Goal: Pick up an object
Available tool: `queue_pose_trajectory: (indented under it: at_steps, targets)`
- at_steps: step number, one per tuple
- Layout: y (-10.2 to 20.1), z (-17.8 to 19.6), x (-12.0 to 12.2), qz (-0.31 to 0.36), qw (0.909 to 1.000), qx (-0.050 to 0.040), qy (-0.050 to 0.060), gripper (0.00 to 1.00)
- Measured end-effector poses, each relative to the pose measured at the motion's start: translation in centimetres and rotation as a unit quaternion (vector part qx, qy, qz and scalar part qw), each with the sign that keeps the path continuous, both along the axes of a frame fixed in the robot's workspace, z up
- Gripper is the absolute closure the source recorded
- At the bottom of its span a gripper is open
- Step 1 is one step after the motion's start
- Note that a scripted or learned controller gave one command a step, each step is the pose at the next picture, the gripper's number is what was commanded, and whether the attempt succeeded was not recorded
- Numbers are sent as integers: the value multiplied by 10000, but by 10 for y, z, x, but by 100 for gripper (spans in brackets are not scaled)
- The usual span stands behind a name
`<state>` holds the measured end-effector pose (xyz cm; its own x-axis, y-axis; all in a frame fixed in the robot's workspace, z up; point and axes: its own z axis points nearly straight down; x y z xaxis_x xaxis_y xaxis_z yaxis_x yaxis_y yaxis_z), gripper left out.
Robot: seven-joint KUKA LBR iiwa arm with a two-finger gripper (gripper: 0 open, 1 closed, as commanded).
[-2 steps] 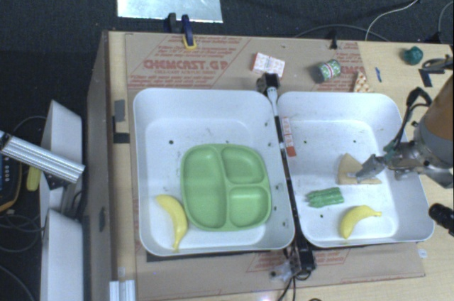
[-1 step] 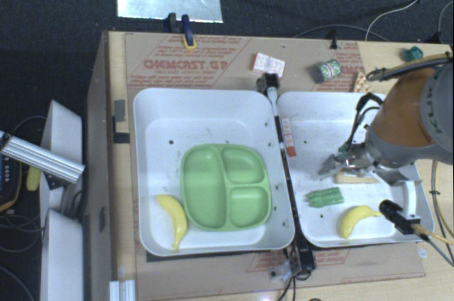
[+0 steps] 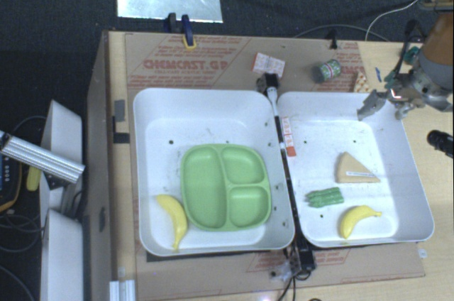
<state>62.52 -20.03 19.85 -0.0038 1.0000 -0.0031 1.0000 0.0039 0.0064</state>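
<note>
- Two shallow white bins sit side by side on the worktop point(image 3: 213, 65); the green divided plate point(image 3: 225, 186) in the left bin point(image 3: 152, 150) serves as landmark below.
- Nearest the camera, a yellow banana point(image 3: 174, 219) lies just left of the plate at its near corner, touching or almost touching the plate's rim.
- Well to the right of the plate, across the divider, a second banana point(image 3: 356, 219) lies near the front wall of the right bin point(image 3: 411, 179).
- Just behind that banana, between it and the plate's side of the bin, rests a small green ridged object point(image 3: 324, 197), apart from the fruit.
- Farther back and right of the plate, a tan wedge-shaped piece point(image 3: 355, 170) lies flat on the bin floor, close to the green object but not touching it.
- Beyond the wedge, far right of the plate, the claw point(image 3: 386, 102) hangs over the right bin's back corner with its two fingers spread apart and nothing between them.
- Above the claw, the grey arm point(image 3: 436, 62) enters from the right.
- Farthest back, past both bins, a small greenish can point(image 3: 328, 70) lies on its side on the worktop, right of the plate's line, with a small printed card point(image 3: 268, 64) nearer the middle.
</note>
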Motion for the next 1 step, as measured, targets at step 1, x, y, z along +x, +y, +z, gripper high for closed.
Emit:
queue_pose_trajectory:
  at_steps: [1]
  targets:
    - [-6, -69, -78, -13, 10000, 15, 40, 0]
